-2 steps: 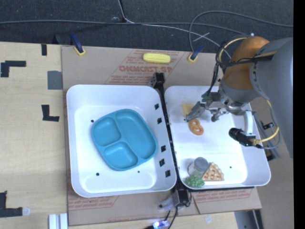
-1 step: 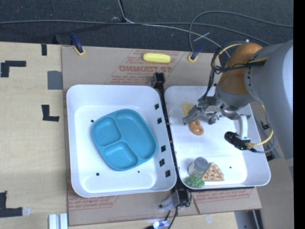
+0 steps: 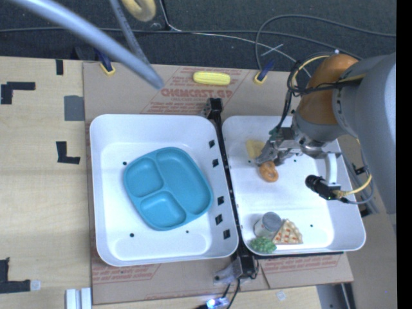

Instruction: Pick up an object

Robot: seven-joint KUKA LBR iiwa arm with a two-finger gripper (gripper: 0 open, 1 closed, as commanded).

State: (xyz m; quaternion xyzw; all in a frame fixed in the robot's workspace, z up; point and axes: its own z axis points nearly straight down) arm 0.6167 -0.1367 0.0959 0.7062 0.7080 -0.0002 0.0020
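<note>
From above, two white bins sit side by side. The gripper (image 3: 270, 158) is low in the right bin (image 3: 322, 221), just above an orange food piece (image 3: 269, 172); its opening cannot be told. A blue divided plate (image 3: 167, 187) lies in the left bin (image 3: 103, 172).

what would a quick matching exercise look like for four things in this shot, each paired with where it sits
Things:
1. blue divided plate
2. yellow corn cob
3. pizza slice
4. orange food piece

Places:
A. on the cardboard behind the bins
B. near edge of the right bin
C. left bin
D. right bin, just below the tool

Pairs: 1-C, 2-A, 3-B, 4-D
</note>
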